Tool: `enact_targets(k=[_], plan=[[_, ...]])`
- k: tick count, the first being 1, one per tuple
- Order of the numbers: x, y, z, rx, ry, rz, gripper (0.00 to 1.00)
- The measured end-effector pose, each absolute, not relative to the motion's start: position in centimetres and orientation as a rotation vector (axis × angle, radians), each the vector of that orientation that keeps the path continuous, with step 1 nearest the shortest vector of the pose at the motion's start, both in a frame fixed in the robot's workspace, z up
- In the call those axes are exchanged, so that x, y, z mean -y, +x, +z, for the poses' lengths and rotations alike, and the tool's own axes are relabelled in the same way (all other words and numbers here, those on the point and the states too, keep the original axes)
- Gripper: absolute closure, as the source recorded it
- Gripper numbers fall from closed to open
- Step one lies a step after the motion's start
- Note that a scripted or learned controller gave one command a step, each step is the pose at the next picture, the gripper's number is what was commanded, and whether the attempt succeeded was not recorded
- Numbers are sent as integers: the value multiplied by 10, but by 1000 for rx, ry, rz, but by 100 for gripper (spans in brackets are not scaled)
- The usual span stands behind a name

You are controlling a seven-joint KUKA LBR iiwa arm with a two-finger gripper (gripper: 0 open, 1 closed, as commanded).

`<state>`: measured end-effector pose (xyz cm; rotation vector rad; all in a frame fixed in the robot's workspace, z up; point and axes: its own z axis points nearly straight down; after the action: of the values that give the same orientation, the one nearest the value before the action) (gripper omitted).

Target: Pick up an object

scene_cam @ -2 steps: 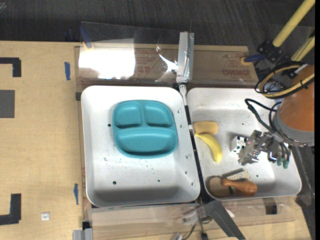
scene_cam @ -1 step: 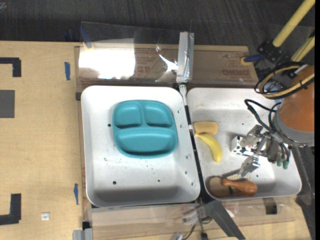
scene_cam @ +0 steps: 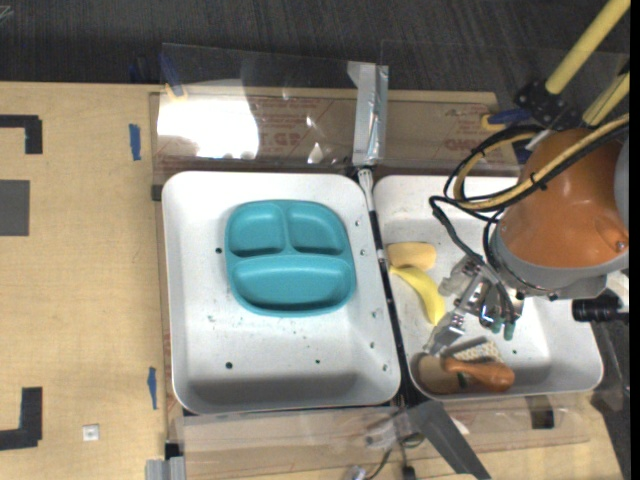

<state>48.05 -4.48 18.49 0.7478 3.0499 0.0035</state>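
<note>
A: Arm pose?

B: Arm (scene_cam: 560,208) enters from the right, orange band bulking over the right bin (scene_cam: 570,368). Wrist angled down and leftward; end effector (scene_cam: 452,330) low inside that bin, dark cables looping above it.

A: Fingers?

B: Metal parts clustered and blurred. Cannot tell whether they stand wide or narrow, and nothing visibly sits between them.

A: Objects near it?

B: Yellow banana (scene_cam: 424,290) just left of the end effector, curved, close to touching. A pale yellow piece (scene_cam: 414,256) lies above-left of it, against the bin's left wall. Directly below the end effector, an orange-brown item (scene_cam: 484,372) lies flat beside a round brown one (scene_cam: 432,372), near the bin's front edge.

A: Farther off?

B: Well to the left of the end effector, a teal divided plate (scene_cam: 290,256) rests in the left bin (scene_cam: 200,348). Both bins sit on the tan surface (scene_cam: 70,298).
</note>
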Motion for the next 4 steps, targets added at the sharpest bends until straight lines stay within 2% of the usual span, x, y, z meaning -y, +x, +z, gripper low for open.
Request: enact_targets(k=[1,2,3,4], plan=[[45,482,196,-3043,750,6,100],[45,484,206,-3037,749,10,100],[27,493,203,-3129,212,3,100],[27,493,203,-3129,213,3,0]])
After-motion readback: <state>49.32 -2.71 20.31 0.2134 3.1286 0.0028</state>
